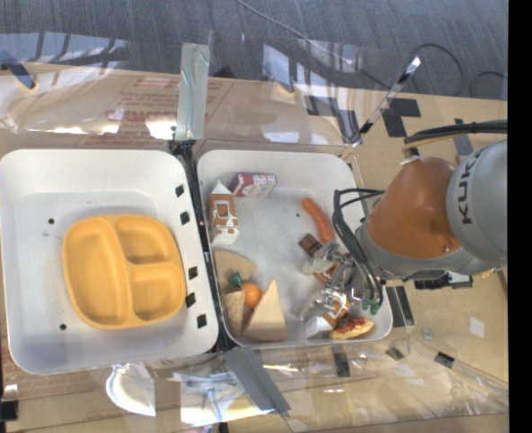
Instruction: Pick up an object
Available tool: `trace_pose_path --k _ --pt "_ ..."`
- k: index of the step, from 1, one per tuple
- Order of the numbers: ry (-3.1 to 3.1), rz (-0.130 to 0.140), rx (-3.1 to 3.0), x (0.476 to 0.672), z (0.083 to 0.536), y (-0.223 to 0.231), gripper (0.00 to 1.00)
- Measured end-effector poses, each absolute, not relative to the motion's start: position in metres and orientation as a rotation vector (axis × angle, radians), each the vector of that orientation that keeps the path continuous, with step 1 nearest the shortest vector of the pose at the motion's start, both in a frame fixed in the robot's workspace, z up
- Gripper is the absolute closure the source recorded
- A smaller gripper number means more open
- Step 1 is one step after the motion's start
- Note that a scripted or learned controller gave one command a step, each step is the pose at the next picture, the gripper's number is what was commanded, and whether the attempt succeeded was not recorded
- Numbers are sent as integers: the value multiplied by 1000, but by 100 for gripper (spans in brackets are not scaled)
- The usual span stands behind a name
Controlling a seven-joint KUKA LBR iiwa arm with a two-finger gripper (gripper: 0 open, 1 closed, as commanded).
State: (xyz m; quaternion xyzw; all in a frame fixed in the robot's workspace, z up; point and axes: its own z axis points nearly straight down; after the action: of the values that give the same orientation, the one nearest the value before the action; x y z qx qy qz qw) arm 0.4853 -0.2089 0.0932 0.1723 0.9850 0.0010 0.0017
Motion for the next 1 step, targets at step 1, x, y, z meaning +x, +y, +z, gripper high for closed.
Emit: trace_pose_path --k 1 --pt "3091 4 525 488 104 -207 100"
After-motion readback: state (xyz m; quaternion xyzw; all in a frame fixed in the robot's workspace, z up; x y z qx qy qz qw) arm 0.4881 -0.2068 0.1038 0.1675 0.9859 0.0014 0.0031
